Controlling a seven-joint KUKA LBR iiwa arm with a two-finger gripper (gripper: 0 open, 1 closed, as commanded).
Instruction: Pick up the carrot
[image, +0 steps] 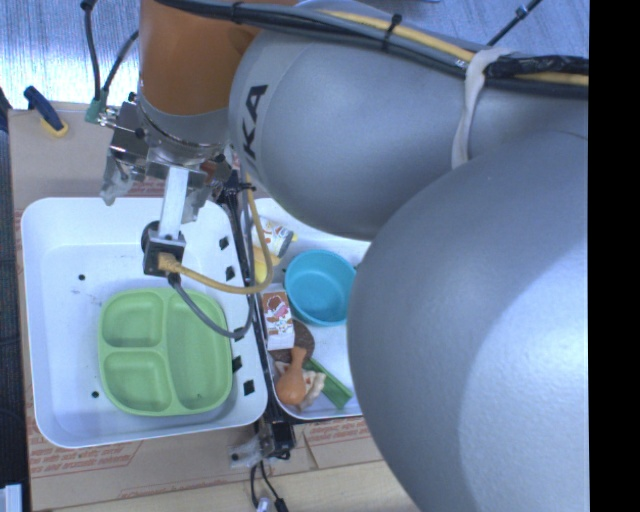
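Far left, we've got a blue and yellow tool (44, 110) lying on the counter (60, 455), outside the bins. Next comes the left bin (40, 300), and inside it a green divided tray (165, 352) sits flat toward the near side. Above that bin's far edge hangs the end effector (120, 180), under the orange band of the arm (400, 150). From this angle we can't tell whether it's open or closed, and we see nothing in its grip. It's well apart from anything in the right bin. Moving across the divide, the right bin (305, 413) shows us a yellow item (262, 265) near its left wall and a blue bowl (320, 285) just beside it. A small printed packet (278, 325) lies nearer us. Then there's what looks to us like the carrot (290, 380), an orange-brown piece lying at the near end of the right bin. A green strip (335, 388) lies just to its right. Past that, the grey bulk of the arm covers the remainder of the right bin.
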